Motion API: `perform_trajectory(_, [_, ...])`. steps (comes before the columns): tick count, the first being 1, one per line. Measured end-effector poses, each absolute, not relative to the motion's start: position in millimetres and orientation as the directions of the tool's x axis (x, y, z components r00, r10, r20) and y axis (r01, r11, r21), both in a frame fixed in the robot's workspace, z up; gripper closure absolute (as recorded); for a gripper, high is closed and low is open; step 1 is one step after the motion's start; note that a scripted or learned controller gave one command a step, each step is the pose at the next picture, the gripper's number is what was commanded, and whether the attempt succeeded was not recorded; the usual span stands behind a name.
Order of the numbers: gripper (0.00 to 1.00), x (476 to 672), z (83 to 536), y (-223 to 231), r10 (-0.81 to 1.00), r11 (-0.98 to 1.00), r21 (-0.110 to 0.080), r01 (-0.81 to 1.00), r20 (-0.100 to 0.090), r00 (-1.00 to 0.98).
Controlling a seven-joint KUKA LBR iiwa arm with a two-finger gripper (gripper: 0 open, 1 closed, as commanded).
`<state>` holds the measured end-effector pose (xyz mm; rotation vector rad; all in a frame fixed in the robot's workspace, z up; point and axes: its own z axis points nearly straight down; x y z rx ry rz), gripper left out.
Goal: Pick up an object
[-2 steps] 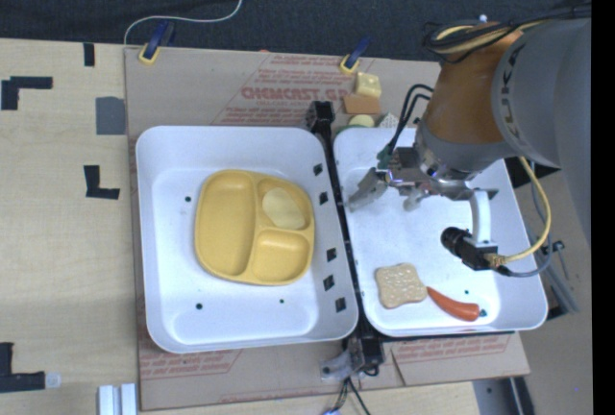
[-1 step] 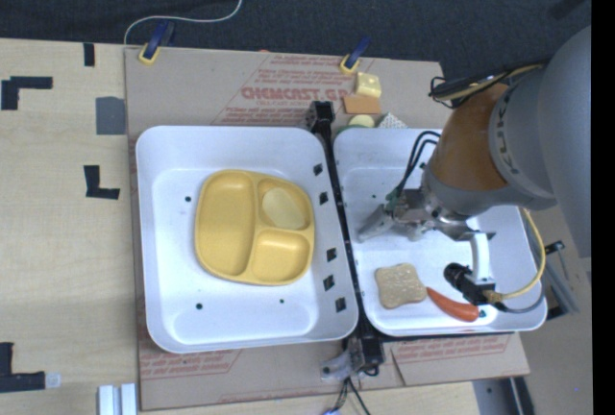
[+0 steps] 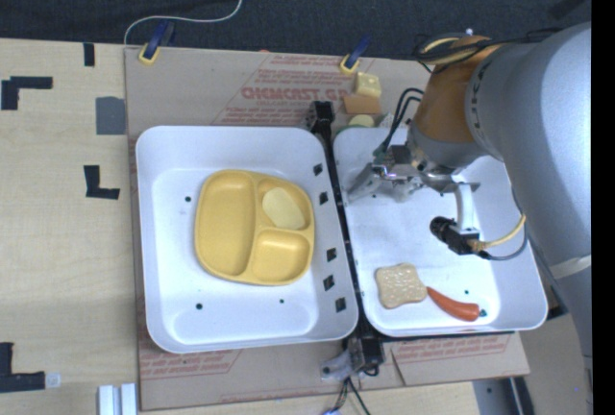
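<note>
Nothing looks picked up yet: the slice of toast (image 3: 400, 286) and the red chili pepper (image 3: 452, 304) lie side by side near the front of the right bin (image 3: 514, 312). The gripper (image 3: 380, 178) hangs over that bin's far end, well apart from both, and from here it seems to carry nothing.

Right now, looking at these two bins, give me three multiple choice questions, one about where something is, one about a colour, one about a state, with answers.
1. Where is the yellow tray?
A. left bin
B. right bin
C. on the cardboard

2. What colour is the sausage-shaped piece?
A. green
B. orange-red
C. blue

3. How does the toast slice sit?
A. flat on the bin floor
B. between the fingers
C. on the tray

Answers: 1 A, it sits in the left bin. 2 B, it is orange-red against the right bin. 3 A, it lies apart from the gripper.
</note>
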<state>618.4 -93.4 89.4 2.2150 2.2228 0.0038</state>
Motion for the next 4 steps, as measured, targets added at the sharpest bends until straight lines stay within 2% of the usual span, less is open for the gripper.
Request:
perform_trajectory(1, [0.00,670.4,84.2,-103.0,1.000,0.004,0.003,1.000,-0.001,-0.004])
perform_trajectory(2, [1.00,668.3,94.3,-102.6,1.000,0.004,-0.001,1.000,-0.001,-0.004])
perform_trajectory(3, [1.00,624.4,192.3,-20.1,1.000,0.009,0.004,1.000,0.004,-0.009])
perform_trajectory(4, [1.00,590.9,262.0,-84.1,1.000,-0.003,0.003,1.000,-0.002,0.003])
